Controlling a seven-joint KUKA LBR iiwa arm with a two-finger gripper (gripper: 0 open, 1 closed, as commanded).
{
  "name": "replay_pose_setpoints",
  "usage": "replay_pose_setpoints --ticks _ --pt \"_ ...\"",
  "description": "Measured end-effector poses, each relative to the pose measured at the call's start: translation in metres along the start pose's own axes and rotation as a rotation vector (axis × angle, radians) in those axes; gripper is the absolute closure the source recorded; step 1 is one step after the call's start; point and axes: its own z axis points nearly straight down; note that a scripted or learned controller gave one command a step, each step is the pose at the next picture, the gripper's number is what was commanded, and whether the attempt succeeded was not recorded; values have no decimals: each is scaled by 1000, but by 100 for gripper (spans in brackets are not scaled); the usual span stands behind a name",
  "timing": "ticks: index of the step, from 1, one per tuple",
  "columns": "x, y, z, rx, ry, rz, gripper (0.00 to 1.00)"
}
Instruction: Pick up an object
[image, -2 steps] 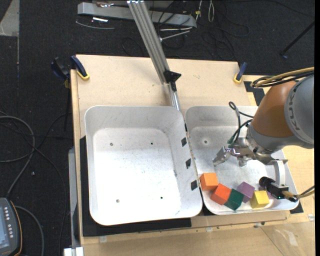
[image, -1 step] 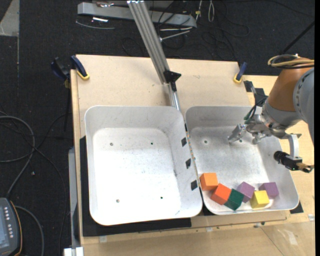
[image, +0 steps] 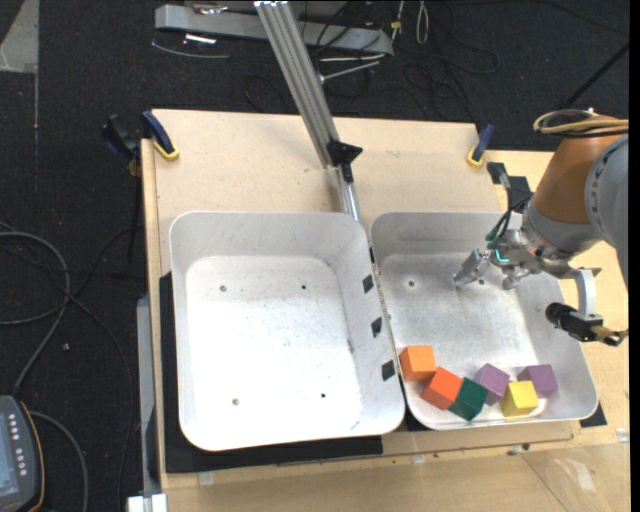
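Gripper (image: 490, 272) hung over right bin (image: 440, 232), fingers apart, holding nothing. Reach step; next, go down nearer to orange block (image: 418, 360).

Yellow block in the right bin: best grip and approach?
Take the yellow block from above, fingers across its upper and lower faces as seen in the camera view. Its sides look crowded: a purple block to its left, another purple block to its right. The bin's front wall sits close below, so the lower finger has little room. The gripper hovers up-bin, apart from the blocks.
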Motion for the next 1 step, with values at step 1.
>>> replay_pose_setpoints --ticks 1 --pt "73 -97 0 4 4 2 0"
